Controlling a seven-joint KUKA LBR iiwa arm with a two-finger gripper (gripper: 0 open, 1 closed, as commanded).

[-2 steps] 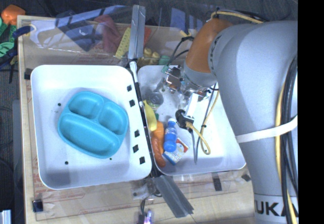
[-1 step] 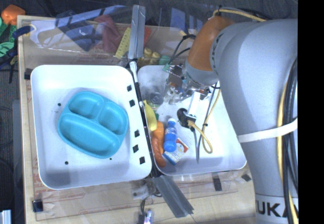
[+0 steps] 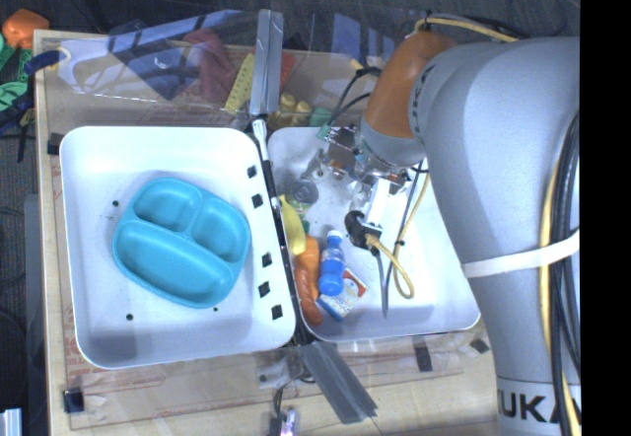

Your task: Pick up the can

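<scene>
The can, by best judgement the small grey round thing (image 3: pixel 303 193) seen end-on, stands in the right bin (image 3: pixel 434 326) close to that bin's left wall, about midway along it. It is too small to identify for certain.

Nearest the camera in that bin, a blue bottle (image 3: pixel 332 266) lies against an orange item (image 3: pixel 310 281). Both are pushed toward the same wall, and a banana (image 3: pixel 293 227) lies just beyond them. This clutter crowds the can on its near side, so an approach from above looks the cleanest.

Beyond the banana, the gripper (image 3: pixel 335 166) hangs low in the bin just beside the can, apparently placed for a descent. The wrist hardware hides whether it is open or closed, and nothing can be seen held in it.

The left bin (image 3: pixel 89 326) holds a blue tray (image 3: pixel 182 242), well apart from the work.
</scene>
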